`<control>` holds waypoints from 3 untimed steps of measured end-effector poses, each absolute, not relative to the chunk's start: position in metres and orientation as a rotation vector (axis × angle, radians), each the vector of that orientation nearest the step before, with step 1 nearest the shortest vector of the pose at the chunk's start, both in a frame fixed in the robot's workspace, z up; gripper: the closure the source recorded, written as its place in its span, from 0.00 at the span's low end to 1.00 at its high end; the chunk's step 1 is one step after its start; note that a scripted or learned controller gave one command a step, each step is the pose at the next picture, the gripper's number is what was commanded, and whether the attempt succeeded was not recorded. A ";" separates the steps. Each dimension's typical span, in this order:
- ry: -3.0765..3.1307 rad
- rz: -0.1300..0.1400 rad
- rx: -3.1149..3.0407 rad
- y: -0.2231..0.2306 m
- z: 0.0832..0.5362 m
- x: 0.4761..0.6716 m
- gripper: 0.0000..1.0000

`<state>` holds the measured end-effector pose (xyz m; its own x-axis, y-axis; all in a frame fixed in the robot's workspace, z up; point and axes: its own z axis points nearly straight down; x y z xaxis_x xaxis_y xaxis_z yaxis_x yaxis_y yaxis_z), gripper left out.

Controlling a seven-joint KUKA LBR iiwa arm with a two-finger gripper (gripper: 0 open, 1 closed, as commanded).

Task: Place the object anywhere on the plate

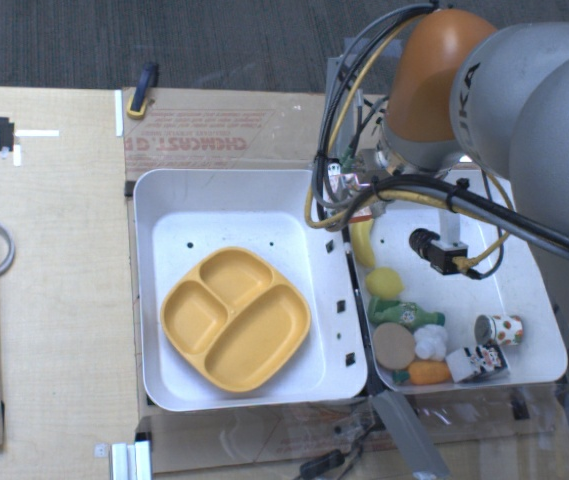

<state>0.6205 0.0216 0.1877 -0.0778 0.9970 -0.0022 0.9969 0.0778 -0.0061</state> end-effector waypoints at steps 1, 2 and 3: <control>-2.067 0.014 -2.362 0.088 0.187 0.597 1.00; -2.098 0.013 -2.337 0.045 0.290 0.620 1.00; -1.911 0.014 -2.490 0.108 0.116 0.613 1.00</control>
